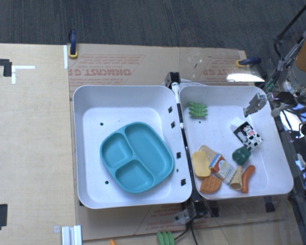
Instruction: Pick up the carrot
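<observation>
Camera view: carrot (247, 179) lies near-upright, slightly tilted, in the right bin (275, 188); gripper (255, 104) state unclear.

Grey metal gripper (255, 104) with angular silvery jaws, thin dark cables, glimpse of orange band (305, 60) above

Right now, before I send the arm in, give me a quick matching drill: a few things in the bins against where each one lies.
Things:
1. carrot
2. teal plate
3. green pea pod
4. gripper

Places:
A. middle of the left bin
B. far end of the right bin, near the divider
C. near right corner of the right bin
D. over the right bin's far right side

Pairs: 1-C, 2-A, 3-B, 4-D
</observation>
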Motion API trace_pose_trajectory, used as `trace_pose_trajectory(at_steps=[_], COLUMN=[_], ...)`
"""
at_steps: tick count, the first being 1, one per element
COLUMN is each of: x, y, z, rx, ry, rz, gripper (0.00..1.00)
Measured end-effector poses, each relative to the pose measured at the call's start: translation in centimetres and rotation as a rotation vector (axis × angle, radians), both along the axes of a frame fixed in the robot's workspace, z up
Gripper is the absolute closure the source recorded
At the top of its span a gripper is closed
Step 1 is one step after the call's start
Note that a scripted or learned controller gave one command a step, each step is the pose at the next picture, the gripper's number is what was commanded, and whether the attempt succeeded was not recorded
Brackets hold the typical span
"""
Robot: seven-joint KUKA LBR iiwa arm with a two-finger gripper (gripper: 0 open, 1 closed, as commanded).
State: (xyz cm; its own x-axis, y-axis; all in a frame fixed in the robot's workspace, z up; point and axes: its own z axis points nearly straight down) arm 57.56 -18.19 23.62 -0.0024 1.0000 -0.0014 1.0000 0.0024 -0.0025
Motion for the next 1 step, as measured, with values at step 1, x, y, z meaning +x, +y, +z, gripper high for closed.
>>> trace_pose_trajectory(at_steps=[1], x=[-3.32], y=[2.07], z=[-11.98], rx=[-0.014], ry=[-0.035], rz=[0.120], gripper=[0.00])
